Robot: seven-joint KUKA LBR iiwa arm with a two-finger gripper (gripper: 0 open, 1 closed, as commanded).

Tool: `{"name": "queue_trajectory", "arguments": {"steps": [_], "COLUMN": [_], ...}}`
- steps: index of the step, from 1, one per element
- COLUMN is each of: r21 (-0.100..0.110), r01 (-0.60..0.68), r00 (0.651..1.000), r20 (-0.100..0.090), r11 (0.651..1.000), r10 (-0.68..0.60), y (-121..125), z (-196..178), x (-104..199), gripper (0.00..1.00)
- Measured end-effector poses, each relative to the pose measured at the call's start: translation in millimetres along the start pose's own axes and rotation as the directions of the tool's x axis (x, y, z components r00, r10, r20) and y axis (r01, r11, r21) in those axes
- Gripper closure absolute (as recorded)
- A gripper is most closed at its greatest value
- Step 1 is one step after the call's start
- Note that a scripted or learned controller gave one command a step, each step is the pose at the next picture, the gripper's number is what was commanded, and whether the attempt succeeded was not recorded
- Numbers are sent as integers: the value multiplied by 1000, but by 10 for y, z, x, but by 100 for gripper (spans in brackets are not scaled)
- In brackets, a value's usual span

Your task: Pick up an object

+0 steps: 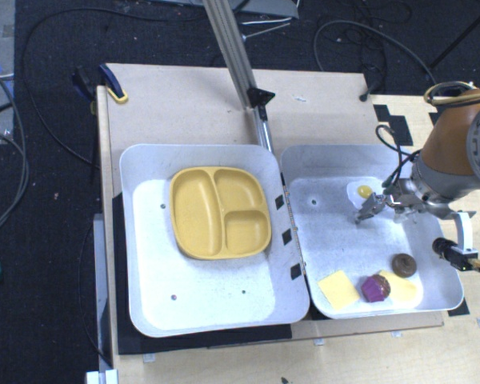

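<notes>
Overhead, two shallow white bins sit side by side on a pale bench. The right bin holds the loose pieces: a fried-egg toy, white with a yellow yolk, lies near the bin's middle, towards its far wall; a flat yellow square rests by the near wall; a purple piece lies just right of that square, touching a second pale yellow piece; and a small round brown piece sits just above those two. The left bin carries a yellow divided plate with three compartments, set towards its far right part. Bare white floor lies in the right bin's left half and middle, and across the left bin's near half. The arm, grey with an orange band, reaches in over the right bin's right wall, its wrist bent down and leftward. The gripper hangs low at the egg toy's near right edge; whether it touches the toy, and whether its pincer is released or clenched, cannot be told.
</notes>
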State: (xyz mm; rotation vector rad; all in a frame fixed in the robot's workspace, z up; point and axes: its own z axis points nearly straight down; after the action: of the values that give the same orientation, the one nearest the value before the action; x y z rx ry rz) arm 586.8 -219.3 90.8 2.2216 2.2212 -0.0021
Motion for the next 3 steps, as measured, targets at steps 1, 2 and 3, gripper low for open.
{"name": "queue_trajectory", "arguments": {"steps": [1, 2, 3], "r21": [-5, -6, -6], "r01": [0, -2, 2], "r00": [1000, 1000, 1000], "r20": [2, 1, 1], "r11": [1000, 1000, 1000], "r10": [0, 2, -2], "y": [12, -49, -48], "z": [-139, -594, -1023], "x": [-5, -14, -6], "gripper": [100, 100, 100]}}
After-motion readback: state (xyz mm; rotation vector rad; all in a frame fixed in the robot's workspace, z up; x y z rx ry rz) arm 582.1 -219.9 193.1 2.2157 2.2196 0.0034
